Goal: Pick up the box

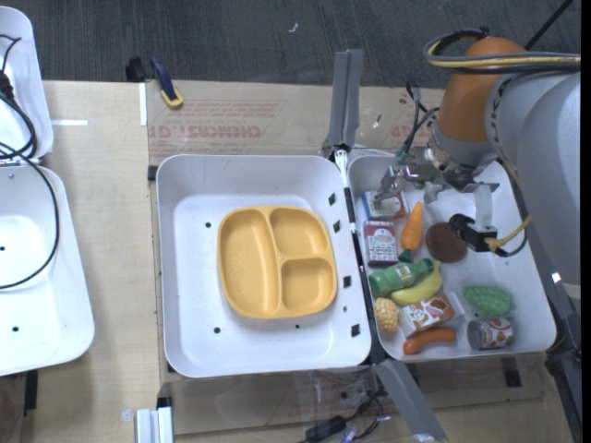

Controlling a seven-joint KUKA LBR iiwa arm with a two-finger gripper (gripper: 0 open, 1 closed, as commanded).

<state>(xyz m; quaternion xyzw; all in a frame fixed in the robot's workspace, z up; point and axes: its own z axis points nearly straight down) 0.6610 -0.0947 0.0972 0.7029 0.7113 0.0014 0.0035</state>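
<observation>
A small dark-red box (380, 243) with a pale label lies flat near the left wall of the right bin (536, 289). Just behind it, a white and blue box (373, 205) sits in the bin's far left corner. My gripper (395, 185) hangs low over that far corner, right above the white and blue box and a little behind the red one. Nothing visibly sits in its grasp. An orange carrot (412, 226) lies immediately right of the red box.
The right bin also holds a brown round item (445, 244), green bottle (402, 275), banana (417, 290), corn (386, 316), white-red carton (428, 312), sausage (429, 340), can (489, 333) and green vegetable (487, 299). A yellow divided plate (277, 261) lies in the left bin (175, 247).
</observation>
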